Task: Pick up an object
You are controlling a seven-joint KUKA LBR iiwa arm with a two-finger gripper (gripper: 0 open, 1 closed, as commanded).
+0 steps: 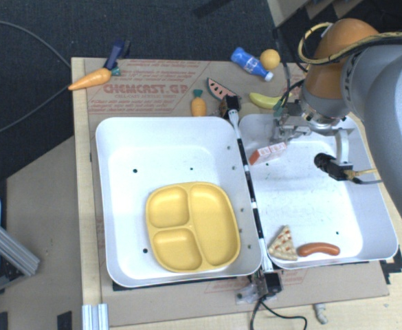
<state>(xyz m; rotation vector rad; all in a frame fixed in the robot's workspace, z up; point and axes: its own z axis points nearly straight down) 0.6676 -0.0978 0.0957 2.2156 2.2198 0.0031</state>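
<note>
Two toys, pizza slice (282,243) and sausage (318,249), at right bin's (365,215) near edge, well apart from gripper (288,128) at far-left corner; small red-white packet (265,152) just beside gripper. Grip state: cannot tell.

Illumination is even and fairly bright, from overhead. Both white bins (118,184) read slightly overexposed, with soft glare on the right bin's floor (310,191). Shadows are short and diffuse (see beneath the yellow tray (190,225)). Focus is moderately soft throughout; the arm (386,102) at right is blurred. The surrounding floor is dim.
</note>
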